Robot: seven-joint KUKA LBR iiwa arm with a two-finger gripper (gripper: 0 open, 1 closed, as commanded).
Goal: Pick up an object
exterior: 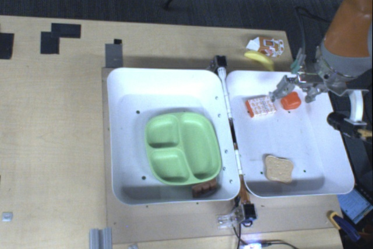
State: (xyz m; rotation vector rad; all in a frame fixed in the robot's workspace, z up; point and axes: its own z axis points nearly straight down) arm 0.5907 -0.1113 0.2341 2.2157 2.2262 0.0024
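Two white bins sit side by side on my bench, seen from the fixed overhead camera as I run the arm remotely.

- Bench (52, 143): pale wood, stretching well out to the far side of the bins from the gripper, with dark shapes along its upper edge.
- Left bin (125, 125): the one farther from the gripper, holding a green divided tray (182, 147) with three compartments; a small brown item (204, 189) lies just at the tray's near edge, too dark for me to identify.
- Right bin (315, 143): the one under the gripper, holding three loose things.
- Arm (348, 32): grey with its orange band, reaching in at the bin's upper corner.
- Gripper (294, 86): low over the bin's top end; I see metal finger parts spread toward either side, but I cannot tell how wide it stands or whether it has hold of anything.
- Toast-like slice (278, 168): tan, flat on the bin floor, well apart from the gripper toward the bin's lower end.
- Red-and-white packet (260, 106): lying just beside the gripper, on its side toward the left bin.
- Orange object (291, 102): small, rounded, right at the gripper's tip; whether they touch I cannot tell.
- Yellow banana-like piece (259, 58) and a small printed packet (269, 45): on the bench outside the bin, near the gripper.
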